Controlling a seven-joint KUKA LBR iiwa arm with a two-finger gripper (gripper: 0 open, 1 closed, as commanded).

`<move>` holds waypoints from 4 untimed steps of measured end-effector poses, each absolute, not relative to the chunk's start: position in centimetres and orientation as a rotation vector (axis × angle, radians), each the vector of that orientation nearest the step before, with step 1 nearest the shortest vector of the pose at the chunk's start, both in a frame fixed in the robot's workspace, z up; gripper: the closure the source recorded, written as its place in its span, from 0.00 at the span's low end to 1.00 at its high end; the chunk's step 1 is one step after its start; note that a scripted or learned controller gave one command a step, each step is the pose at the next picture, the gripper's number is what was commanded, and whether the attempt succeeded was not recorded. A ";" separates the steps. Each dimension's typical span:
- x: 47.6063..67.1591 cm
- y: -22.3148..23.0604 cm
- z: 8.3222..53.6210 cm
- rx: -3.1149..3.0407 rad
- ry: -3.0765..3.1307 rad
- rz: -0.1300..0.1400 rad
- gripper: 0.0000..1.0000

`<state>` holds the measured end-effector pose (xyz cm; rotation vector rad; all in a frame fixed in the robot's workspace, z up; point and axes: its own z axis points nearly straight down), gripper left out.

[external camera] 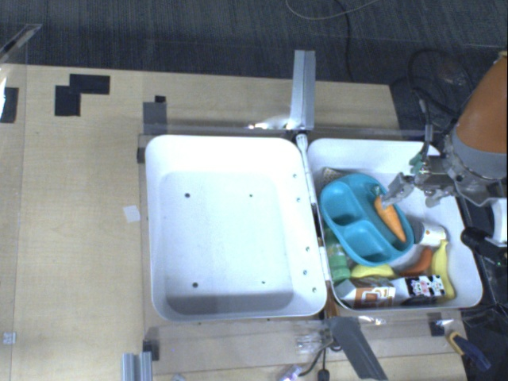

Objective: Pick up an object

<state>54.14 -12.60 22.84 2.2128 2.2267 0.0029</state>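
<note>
My gripper (pixel 413 194) hangs over the upper right part of the right bin (pixel 475 288), its two fingers spread open with nothing between them. Just below its left finger (pixel 396 189) lies an orange carrot (pixel 393 221), resting on the right edge of a blue two-part dish (pixel 359 217). A yellow banana (pixel 441 270) curves along the bin's lower right. In front of the dish sit a green item (pixel 338 262), an orange-labelled packet (pixel 373 295) and a black-and-white box (pixel 421 288).
The left bin (pixel 222 228) is bare white plastic. A metal post (pixel 303 90) stands behind the gap between the bins. The arm's grey wrist and orange band (pixel 484 125) come in from the right, above the right bin's far edge.
</note>
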 end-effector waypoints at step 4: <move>59.5 -13.8 20.5 2.130 2.268 -0.012 1.00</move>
